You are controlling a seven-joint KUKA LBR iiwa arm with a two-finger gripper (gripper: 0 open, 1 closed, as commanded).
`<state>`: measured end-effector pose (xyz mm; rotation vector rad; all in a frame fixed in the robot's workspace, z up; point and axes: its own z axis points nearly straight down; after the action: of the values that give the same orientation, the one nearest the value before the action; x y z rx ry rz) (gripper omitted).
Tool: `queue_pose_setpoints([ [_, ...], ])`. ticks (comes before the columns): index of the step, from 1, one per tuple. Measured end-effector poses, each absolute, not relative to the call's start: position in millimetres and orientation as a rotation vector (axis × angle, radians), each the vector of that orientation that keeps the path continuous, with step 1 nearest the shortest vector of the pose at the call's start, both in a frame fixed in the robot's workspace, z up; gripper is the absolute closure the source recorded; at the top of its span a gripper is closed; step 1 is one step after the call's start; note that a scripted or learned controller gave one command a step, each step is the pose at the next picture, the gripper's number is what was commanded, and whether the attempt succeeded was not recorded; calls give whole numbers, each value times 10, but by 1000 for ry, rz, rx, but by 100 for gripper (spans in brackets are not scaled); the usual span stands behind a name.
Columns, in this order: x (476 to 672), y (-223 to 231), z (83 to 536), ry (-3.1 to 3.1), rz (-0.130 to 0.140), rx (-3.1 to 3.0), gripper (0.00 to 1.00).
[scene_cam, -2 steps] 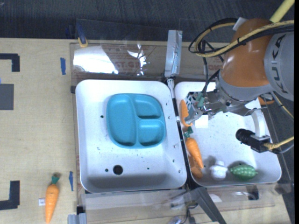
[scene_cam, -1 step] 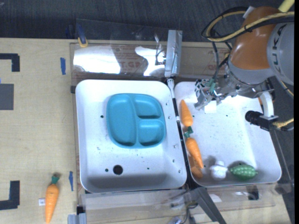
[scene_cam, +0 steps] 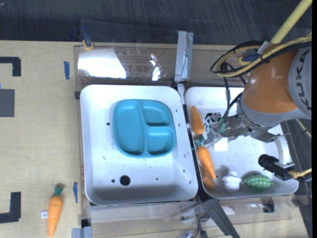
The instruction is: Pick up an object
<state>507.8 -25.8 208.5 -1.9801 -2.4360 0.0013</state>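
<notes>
While tool point(scene_cam: 214, 133) hovers in right bin point(scene_cam: 233, 94), carrot point(scene_cam: 205, 162) lies just below.

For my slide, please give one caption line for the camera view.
Gripper reaches into right bin near carrots; blue tray in left bin.

The arm point(scene_cam: 277, 83) covers much of the right bin point(scene_cam: 233, 195); the claw's point(scene_cam: 214, 133) grip is unclear

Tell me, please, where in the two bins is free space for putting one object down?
Left bin: bare floor along the near edge, in front of the blue divided plate, beside the small dark spot. Right bin: crowded; carrots line its left wall, a white object and green object fill the near edge.
</notes>
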Motion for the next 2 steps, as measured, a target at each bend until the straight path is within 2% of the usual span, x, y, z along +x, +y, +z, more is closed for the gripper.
queue_pose_setpoints([
  [1,5757,-13,2226,-2462,-2,-1953,100],
  [2,5824,-64,2037,-2517,3,-1874,100],
])
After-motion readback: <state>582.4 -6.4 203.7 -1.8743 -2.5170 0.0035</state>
